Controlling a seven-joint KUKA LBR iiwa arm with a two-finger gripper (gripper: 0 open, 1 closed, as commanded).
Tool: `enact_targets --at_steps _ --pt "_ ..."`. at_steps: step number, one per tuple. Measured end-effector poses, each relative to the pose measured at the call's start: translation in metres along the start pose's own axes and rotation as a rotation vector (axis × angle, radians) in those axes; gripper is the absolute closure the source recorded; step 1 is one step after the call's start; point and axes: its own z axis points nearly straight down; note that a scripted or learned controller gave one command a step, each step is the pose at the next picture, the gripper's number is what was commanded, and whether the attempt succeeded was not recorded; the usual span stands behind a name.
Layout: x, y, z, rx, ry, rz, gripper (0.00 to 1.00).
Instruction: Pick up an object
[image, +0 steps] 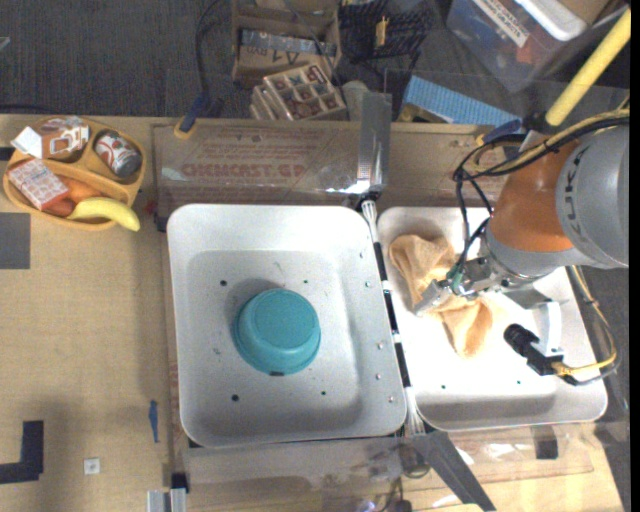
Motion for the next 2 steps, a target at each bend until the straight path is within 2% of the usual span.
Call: enact_targets --at_steps 1,2 --pt "-0.003 0.001 -0.012 -0.006 -0.002 0.005 1.00" --pt "0.053 0.037 -0.096 0.004 0.003 -0.259 1.00"
